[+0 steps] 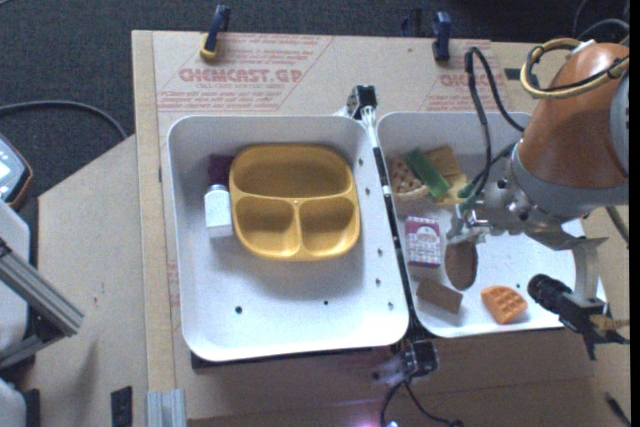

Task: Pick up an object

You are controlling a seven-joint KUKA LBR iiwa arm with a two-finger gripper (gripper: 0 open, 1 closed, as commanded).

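From my remote seat I see the grey arm with its orange band (580, 130) reaching in over the right-hand shallow white bin (500, 125), and the two-finger gripper (468, 233) hangs low above a dark brown rounded object (461, 264); I cannot tell how its tips are set, nor whether anything is in them, because the wrist hides them. My worry is the crowding: the brown piece lies just beside a small pink-and-white carton (423, 241) and close to a flat brown rectangular block (439, 295), so a descent slightly off line could land a tip on the carton's edge and shove it, or pinch two things at once. The brown piece also looks smooth and rounded, so I judge it could squirt out of a closing grip. The dangling black cable (484, 115) might drag across the toys at the back. Counting the right bin: one brown rounded piece, one carton, one brown block, one orange waffle-textured wedge (503, 304), one round waffle-like toy (404, 177), one green strip (430, 171) on a tan slab. The left white bin (200, 315) holds one yellow three-compartment plastic tray (295, 200), one small white bottle (218, 211) touching its left edge, and one dark purple item behind that.
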